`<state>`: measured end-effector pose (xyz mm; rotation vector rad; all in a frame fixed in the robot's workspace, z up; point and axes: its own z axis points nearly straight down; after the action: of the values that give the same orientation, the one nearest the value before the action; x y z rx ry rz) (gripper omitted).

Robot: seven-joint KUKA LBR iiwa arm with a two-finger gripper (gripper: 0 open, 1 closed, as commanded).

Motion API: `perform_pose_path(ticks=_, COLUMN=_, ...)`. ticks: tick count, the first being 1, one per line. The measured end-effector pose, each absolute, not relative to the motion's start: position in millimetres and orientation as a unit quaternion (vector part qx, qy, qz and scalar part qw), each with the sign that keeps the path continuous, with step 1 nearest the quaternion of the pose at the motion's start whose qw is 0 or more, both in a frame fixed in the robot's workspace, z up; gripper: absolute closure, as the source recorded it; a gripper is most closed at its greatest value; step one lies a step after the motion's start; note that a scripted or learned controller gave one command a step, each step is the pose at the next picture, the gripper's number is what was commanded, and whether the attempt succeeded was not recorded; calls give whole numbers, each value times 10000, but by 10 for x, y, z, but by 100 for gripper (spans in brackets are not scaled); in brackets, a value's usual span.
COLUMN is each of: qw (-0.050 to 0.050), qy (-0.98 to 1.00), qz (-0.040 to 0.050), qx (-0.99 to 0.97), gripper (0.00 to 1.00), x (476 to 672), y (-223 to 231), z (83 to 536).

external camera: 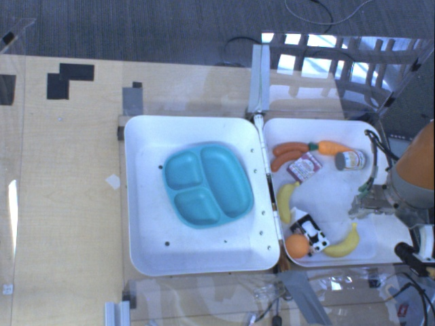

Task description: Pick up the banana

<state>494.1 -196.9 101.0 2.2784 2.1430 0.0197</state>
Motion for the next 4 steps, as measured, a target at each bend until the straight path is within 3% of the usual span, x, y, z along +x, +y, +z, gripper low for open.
perform_pose_path(ticks=1, qw=67, qy=6852, qz=62, qx=7283, gripper=0, x=4940, y=-1969, z=1010)
perform_pose_path(ticks=2, qw=51, qy=7079, qz=35, qx=7063, gripper=0, x=4910, y=-1977, z=895)
perform_pose_path(ticks=3, qw=73, qy=7089, qz=58, qx=7053, gripper=100, x=4940, y=-1965, z=1011)
perform_pose_path(ticks=4, qw=72, qy=7088, qz=58, qx=7053, gripper=0, x=4939, y=-1965, z=1011)
